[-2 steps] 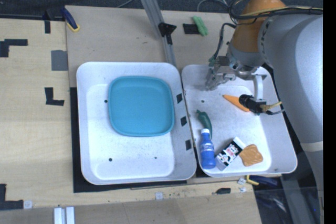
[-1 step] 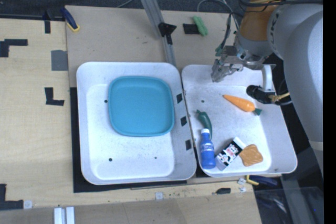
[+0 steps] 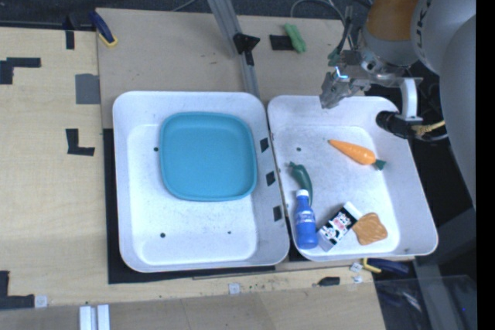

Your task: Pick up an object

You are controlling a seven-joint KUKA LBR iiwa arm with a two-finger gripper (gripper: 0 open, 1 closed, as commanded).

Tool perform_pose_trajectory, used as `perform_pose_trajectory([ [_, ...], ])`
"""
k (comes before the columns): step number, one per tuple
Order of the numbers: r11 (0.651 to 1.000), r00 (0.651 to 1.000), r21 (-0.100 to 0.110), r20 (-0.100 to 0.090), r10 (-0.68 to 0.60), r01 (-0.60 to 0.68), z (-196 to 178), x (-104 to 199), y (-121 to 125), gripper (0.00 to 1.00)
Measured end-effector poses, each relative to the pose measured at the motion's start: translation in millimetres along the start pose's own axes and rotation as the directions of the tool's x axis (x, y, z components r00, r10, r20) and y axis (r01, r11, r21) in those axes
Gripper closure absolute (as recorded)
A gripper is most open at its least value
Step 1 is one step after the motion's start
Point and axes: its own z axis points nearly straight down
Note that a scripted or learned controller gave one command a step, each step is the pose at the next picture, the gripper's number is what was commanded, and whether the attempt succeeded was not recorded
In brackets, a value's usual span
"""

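Nothing visibly held by gripper [image 3: 334, 94], apparently

Even, fairly bright overhead light falls on the tabletop [image 3: 46, 166] with soft, faint shadows. The white bins [image 3: 139, 243] look slightly washed out, without hard glare. Focus is moderately soft throughout; the floor along the top edge is dark and grainy.

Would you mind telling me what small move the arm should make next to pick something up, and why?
Probably move the gripper toward the near side of the right white bin and down over the orange carrot. The gripper hangs above the bin's far rim, holding nothing, and the carrot lies nearest, apart from the other items.
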Motion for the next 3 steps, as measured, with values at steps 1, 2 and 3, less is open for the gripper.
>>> perform_pose_trajectory([
  [1,1.000,1.000,0.005,0.000,0.001,-0.001,8.3,0.3,-0.1,1.00],
  [2,1.000,1.000,0.004,-0.002,-0.003,0.003,-5.0,55.0,-18.9,1.00],
  [3,1.000,1.000,0.004,-0.002,-0.003,0.003,-18.6,102.9,-43.1,1.00],
])
